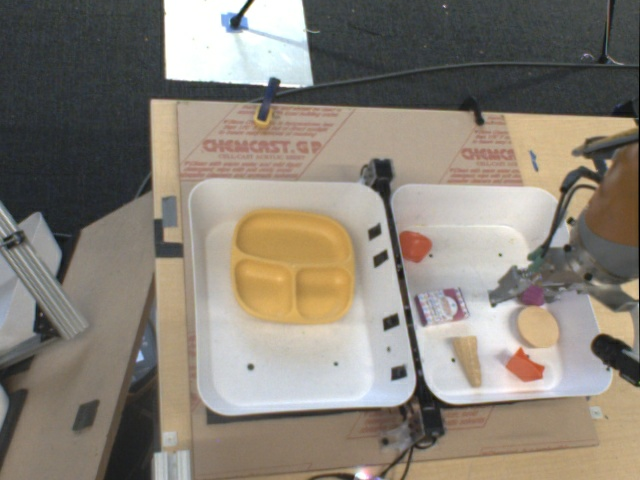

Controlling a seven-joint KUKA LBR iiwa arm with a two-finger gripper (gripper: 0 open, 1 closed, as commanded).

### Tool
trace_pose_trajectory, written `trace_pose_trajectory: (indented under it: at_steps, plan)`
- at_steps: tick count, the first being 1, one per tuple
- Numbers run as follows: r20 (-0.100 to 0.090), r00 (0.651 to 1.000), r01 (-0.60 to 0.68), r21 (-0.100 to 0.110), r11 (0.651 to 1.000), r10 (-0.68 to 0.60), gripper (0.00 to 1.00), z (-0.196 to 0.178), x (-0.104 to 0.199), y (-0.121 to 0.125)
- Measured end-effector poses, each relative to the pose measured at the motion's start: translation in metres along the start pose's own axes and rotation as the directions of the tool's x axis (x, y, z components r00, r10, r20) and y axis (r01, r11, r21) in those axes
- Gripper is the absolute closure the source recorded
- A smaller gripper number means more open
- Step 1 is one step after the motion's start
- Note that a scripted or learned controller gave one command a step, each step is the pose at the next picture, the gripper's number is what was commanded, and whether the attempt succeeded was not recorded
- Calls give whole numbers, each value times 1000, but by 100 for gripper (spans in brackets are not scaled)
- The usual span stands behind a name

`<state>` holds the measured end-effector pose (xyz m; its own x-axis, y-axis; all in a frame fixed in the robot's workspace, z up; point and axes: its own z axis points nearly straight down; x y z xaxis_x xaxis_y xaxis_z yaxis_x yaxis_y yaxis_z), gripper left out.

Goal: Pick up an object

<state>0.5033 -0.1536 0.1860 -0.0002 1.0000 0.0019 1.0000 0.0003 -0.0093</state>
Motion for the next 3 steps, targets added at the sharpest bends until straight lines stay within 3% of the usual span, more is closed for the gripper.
trace_pose_trajectory:
  at_steps: [1,3]
  plan:
    - [2,1000,3,-10,1000,-3,0,-5,0,3]
    - [-3,1000,2,-12,1000,-2,0,99,7,10]
